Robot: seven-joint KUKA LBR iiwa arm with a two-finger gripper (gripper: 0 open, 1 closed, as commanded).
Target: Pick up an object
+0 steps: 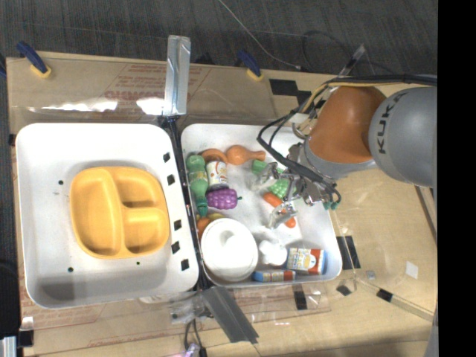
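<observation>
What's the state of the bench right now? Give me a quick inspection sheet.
Surface: wooden bench with two white bins side by side, black tape marks near its right side.
Job's things: right bin holds purple grapes, a white bowl, an orange gourd-shaped toy, a small carton, a marker and green and orange toy food.
Clutter: yellow divided tray in the left bin.
Grippers: pincer low over the right bin's middle, among small items; grasp unclear.
Cables: black cables looped at the wrist; thin wire on the floor.
Surroundings: dark carpet, blue clamps on the bench's back edge.
</observation>
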